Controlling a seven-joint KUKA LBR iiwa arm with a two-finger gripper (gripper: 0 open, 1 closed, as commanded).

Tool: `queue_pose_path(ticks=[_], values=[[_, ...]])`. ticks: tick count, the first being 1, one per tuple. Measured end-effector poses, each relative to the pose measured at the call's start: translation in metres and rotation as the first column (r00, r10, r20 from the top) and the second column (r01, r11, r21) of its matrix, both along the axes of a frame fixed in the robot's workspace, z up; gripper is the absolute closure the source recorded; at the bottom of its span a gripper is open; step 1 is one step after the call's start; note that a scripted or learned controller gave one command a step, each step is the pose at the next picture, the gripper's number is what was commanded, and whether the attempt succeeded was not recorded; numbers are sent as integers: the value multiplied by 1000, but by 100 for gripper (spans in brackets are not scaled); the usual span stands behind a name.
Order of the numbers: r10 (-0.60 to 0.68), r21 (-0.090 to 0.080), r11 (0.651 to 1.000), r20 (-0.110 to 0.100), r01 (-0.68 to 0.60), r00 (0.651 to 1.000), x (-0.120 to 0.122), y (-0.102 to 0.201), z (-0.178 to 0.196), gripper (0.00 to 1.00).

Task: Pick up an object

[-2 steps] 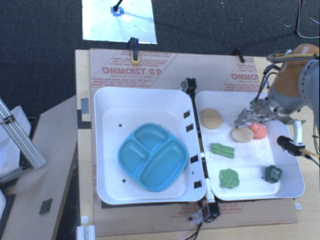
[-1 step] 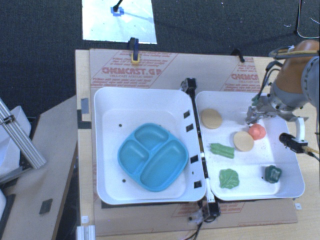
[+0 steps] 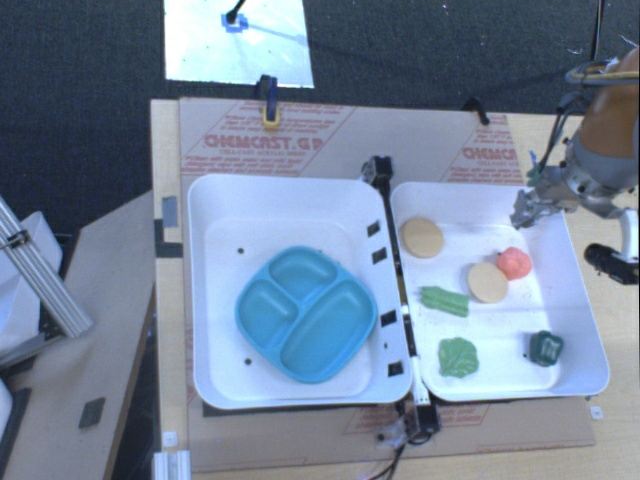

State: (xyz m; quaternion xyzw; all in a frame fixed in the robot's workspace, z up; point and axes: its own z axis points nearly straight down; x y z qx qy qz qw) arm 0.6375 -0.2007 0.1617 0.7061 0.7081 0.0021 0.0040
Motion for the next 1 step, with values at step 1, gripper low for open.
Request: queue_pose_path(ticks=[1], values=[[1,1,1000,-3,-1,1000,1,3,44,100]])
